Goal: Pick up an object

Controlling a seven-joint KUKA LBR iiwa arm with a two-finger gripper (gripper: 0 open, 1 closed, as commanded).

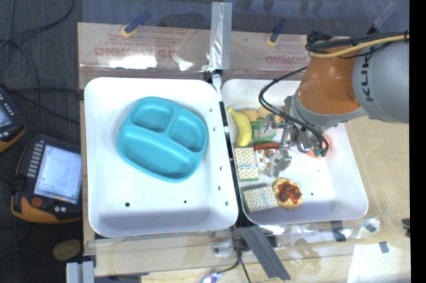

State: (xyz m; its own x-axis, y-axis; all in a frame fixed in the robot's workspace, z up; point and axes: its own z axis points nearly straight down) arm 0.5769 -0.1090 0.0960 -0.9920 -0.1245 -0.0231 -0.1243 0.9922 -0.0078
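Bench: dark floor around, two white bins side by side.
Left bin (100,202): holds a blue divided plate (163,137).
Right bin (346,198): banana (241,126), small pizza (287,192), red bits and cards.
Gripper (279,156): low over the right bin's clutter; grip state, cannot tell.
Arm (359,85): reaches in from the right.

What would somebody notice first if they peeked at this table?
Probably the big turquoise divided plate, lying alone in the left white bin. Next, the grey arm with its orange band reaching from the right over the right white bin, above a jumble of toy food including a yellow banana and a small pizza.
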